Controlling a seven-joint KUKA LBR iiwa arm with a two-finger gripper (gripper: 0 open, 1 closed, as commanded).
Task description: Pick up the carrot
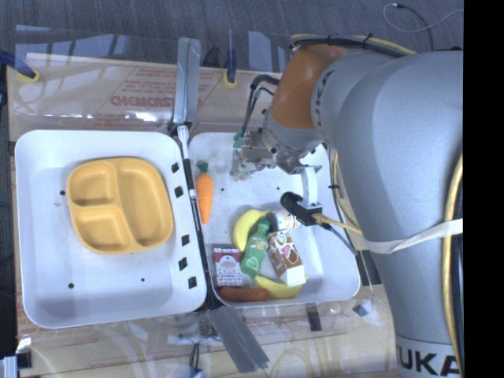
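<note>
The carrot (204, 196) lies along the left wall of the right bin (340, 283), apart from my gripper (246, 157), which carries nothing; how wide it stands I cannot tell. So close to the wall, I could strike it and slip off the carrot.

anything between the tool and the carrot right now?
Nothing visible. The carrot lies alone against the left wall of the right bin, and the tool sits up and to its right with bare bin floor between them. The banana and the other items are clustered lower in the bin, off that line.
</note>
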